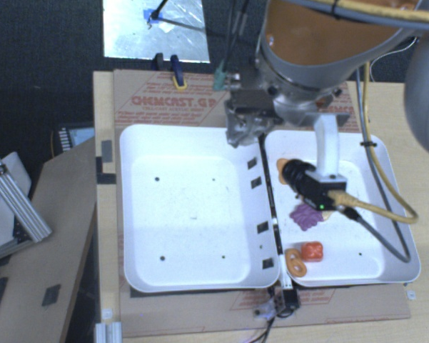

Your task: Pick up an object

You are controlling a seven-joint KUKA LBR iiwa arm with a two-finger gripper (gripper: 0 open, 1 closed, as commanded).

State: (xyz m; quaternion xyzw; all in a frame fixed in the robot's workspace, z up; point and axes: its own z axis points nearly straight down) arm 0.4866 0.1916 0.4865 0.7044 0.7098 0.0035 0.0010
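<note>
Arm (328,41) reaches in from the right, its wrist low over the far end of the right bin (367,259). The gripper (246,128) points down at the far end of the divide between that bin and the left bin (139,206); can't tell if it's open or closed. Pickable items are all in the right bin: purple piece (307,217) mid-bin, red block (313,251) and orange ring (296,264) near the front by the divide, well apart from the gripper.

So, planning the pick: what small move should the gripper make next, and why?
Probably shift toward the camera over the right bin: the gripper hangs at the bins' far dividing edge, while the purple piece and red piece lie nearer.
</note>
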